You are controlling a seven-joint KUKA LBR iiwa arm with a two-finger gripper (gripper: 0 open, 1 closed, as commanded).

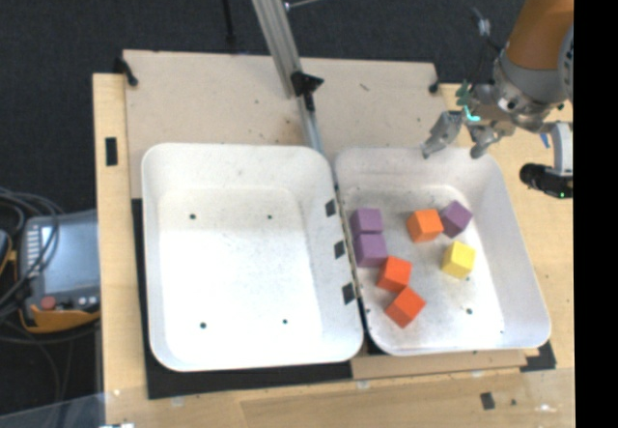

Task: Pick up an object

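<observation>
Hand [456, 143] spread, nothing between fingers, above far rim of right bin [517, 252]. Yellow block [459, 259] stands apart: likely light, stiff; pinch across flat sides.

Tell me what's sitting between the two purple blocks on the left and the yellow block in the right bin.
In the camera view, an orange block lies between the stacked-looking purple pair and the yellow block, slightly lower than both; another orange block sits just above that line.
</observation>
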